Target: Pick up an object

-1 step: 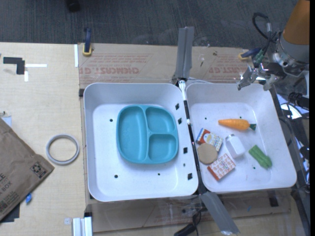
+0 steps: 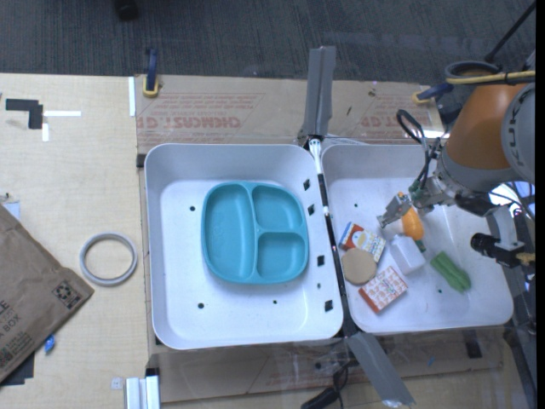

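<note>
Sitting in the right bin point(image 2: 375, 164), a small orange object point(image 2: 412, 224) lies against the tip of the gripper point(image 2: 400, 210), whose state I cannot tell from above, with a white block point(image 2: 408, 255), green piece point(image 2: 450, 273), tan disc point(image 2: 358, 267) and two printed packets point(image 2: 383, 289) nearby.

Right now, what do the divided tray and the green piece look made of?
Divided tray: teal, looks like moulded plastic, with a smooth, even colour and rounded compartment walls, slight sheen. Green piece in the right bin: probably plastic or rubber toy food, uniform green and lumpy; too small to tell further.
</note>
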You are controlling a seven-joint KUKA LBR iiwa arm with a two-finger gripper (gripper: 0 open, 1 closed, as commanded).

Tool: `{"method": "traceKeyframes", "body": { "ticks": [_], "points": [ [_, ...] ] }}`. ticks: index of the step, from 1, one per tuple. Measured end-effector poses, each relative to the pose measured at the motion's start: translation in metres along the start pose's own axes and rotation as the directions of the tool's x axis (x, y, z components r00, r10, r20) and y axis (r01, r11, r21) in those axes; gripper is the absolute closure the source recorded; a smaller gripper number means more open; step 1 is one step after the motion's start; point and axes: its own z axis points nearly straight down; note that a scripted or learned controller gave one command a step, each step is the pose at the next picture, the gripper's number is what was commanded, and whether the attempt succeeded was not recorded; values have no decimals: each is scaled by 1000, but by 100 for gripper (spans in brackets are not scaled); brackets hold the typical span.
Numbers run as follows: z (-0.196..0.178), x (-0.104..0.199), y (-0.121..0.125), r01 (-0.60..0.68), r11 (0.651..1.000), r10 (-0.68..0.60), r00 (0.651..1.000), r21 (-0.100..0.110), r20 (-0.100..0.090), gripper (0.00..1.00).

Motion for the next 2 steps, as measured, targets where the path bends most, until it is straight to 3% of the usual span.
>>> {"method": "traceKeyframes", "body": {
  "ticks": [1, 2],
  "points": [
    [-9, -2, 0, -5, 1000, 5, 1000, -1, 1, 100],
    [-113, 48, 0, -33, 999, 33, 999, 0, 1, 100]
  ]
}}
